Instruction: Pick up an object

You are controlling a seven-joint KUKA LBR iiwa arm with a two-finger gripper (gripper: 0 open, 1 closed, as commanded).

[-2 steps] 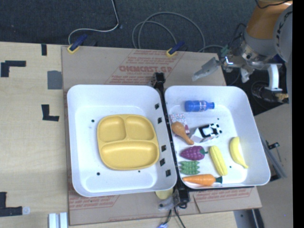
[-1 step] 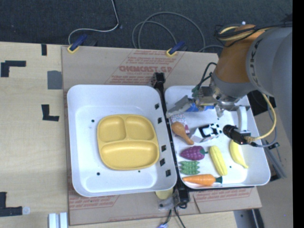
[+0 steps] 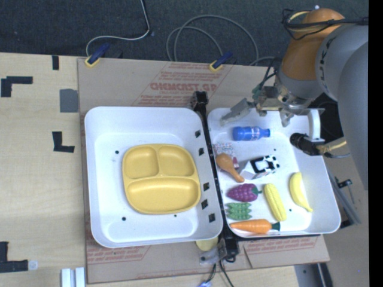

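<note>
The blue bottle (image 3: 251, 133) lies in the upper part of the right bin (image 3: 323, 220), long axis left to right, just below the gripper (image 3: 266, 107) (nothing is seen between its parts). Drumstick (image 3: 229, 166), grapes (image 3: 242, 192), corn (image 3: 274, 201), banana (image 3: 298, 191) and carrot (image 3: 254, 226) share that bin; the left bin (image 3: 99, 160) holds a yellow divided plate (image 3: 160, 179).

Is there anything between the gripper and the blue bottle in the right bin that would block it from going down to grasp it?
Nothing visible blocks it. The gripper hangs just above the blue bottle, which lies on its side at the far end of the right bin. The nearest items, the chicken drumstick and the black-and-white toy, lie apart from it.
</note>
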